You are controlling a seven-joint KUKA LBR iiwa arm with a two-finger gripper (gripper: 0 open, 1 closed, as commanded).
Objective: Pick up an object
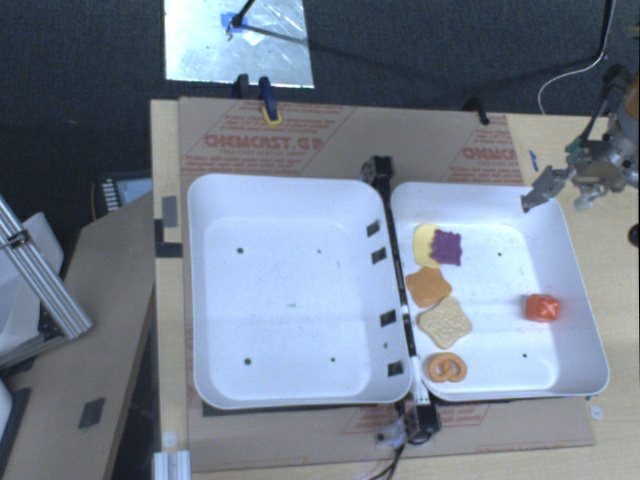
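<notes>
The right bin [575,268] holds several small things. A purple piece [447,247] lies on a pale yellow one [425,242] at its left side. Below them sit a tan flat piece [428,286], a cream cracker-like piece [444,322] and an orange pretzel shape [446,369]. A red block [542,308] rests alone towards the right wall. My gripper [562,190] hangs above the bin's far right corner, open, with nothing between its fingers, well away from all the objects.
The left bin [200,268] lies beside the right one, joined by a dark clip strip [390,268]. A cardboard sheet [300,138] lies under both bins. A shiny foil square [238,28] sits beyond the bench. A white cable [565,73] loops by the arm.
</notes>
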